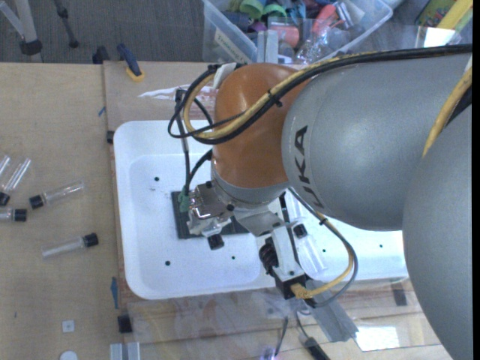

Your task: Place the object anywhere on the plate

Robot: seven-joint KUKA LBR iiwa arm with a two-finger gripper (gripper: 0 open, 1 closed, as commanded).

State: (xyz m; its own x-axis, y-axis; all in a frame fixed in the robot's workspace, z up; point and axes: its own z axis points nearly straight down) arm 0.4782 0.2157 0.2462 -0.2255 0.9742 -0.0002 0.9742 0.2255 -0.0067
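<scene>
My gripper (197,217) hangs low over the left white bin (146,201), near that bin's middle right. It sits under the orange band (244,126) of the wrist, and I look at it from above as a cluster of dark and metal parts. A small dark piece with a green edge (182,205) lies against its left side, and I cannot tell what it is. The big grey arm (375,148) covers the right bin and most of the bench's right half.
Several clear tubes with black caps (67,243) lie loose on the wooden bench at the left. A clear tub of colourful toys (300,10) stands at the back. A blue clip (133,67) sits behind the left bin.
</scene>
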